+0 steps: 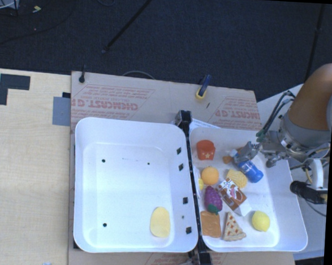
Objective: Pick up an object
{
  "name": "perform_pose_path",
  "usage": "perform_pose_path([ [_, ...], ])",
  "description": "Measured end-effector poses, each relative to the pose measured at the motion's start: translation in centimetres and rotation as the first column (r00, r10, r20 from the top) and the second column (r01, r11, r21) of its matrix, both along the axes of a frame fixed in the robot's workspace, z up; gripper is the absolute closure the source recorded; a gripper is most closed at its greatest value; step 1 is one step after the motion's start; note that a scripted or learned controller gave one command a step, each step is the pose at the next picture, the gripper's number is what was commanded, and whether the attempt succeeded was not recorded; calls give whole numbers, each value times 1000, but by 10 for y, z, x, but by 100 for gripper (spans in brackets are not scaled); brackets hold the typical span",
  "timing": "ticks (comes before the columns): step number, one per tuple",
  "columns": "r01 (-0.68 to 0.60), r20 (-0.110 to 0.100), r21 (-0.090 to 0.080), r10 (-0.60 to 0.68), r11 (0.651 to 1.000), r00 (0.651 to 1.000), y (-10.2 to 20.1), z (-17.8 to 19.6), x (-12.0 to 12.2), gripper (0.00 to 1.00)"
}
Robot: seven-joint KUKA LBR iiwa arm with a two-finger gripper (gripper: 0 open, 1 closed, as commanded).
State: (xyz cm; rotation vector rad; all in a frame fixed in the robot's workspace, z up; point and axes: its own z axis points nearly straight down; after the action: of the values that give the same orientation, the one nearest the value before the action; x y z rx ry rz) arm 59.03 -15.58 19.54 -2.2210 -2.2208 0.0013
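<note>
The right bin [286, 234] holds several toy foods: a red cup-like piece [205, 150], an orange ball [210, 176], a purple piece [213, 198], a yellow corn-like piece [237, 178], a red and white packet [232, 194], a yellow lemon [260, 221], a pizza-like wedge [233, 229] and an orange-brown block [210, 223]. A blue cylinder [250, 170] lies tilted near the bin's upper middle. My gripper [245, 153] reaches in from the right and sits directly at the cylinder's upper left end. A grip on it cannot be made out.
The left bin [96, 152] contains one pale yellow oval [160, 222] near its front right corner. A black divider strip [187, 176] runs between the bins. Cables and a black part [308, 192] hang by the arm at the right bin's edge.
</note>
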Motion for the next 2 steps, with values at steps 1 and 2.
perform_pose_path([
  [1, -2, -3, 2, 2, 1000, 1000, 15, -111, 9, 0],
  [2, -4, 1, 3, 4, 1000, 1000, 64, -108, 55, 0],
])
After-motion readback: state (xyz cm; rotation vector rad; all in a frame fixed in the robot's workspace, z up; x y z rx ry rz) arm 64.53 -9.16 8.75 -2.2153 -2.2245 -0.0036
